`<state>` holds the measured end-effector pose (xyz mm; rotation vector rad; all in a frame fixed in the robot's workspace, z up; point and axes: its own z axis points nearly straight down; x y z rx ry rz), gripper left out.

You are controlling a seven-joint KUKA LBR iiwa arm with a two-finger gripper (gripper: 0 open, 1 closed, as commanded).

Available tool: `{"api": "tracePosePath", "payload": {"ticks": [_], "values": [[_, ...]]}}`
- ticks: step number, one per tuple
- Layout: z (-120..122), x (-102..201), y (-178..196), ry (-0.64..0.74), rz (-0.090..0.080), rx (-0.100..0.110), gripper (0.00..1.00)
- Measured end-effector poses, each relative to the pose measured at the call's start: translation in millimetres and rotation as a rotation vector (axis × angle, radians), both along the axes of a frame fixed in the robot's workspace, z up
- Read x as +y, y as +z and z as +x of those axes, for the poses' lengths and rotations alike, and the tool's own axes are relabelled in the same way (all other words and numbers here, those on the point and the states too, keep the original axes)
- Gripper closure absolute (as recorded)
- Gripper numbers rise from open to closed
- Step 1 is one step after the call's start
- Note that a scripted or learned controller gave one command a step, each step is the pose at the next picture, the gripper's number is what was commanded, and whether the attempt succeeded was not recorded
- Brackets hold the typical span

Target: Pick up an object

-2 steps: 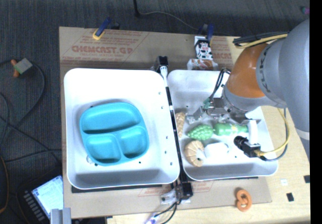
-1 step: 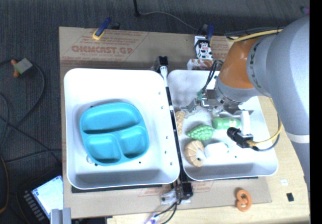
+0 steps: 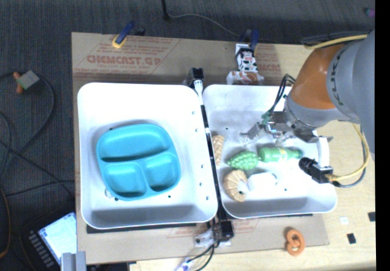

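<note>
The right bin (image 3: pixel 237 100) holds several small items. A bumpy green piece (image 3: pixel 244 159) lies near its middle, with a smooth green and yellow piece (image 3: pixel 278 154) just to its right. A tan ridged pastry shape (image 3: pixel 234 183) and a white object (image 3: pixel 265 181) lie toward the front. A small tan piece (image 3: pixel 217 142) rests against the left wall. My gripper (image 3: pixel 268 129) hangs over the middle of this bin, just above and behind the smooth green piece. I see nothing held in it.
The left bin (image 3: pixel 97 99) holds a blue divided tray (image 3: pixel 138 160). An orange ring (image 3: pixel 295 240) lies on the bench in front of the right bin. A black connector with a yellow cable (image 3: pixel 315 168) hangs off the arm at the bin's right side.
</note>
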<state>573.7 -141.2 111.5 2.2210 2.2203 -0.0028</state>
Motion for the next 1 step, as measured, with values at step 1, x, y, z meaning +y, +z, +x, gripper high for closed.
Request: {"api": "tracePosePath", "payload": {"ticks": [1], "values": [[-53.3,23.4,-23.6,-0.001,-0.001,-0.010,0.00]]}}
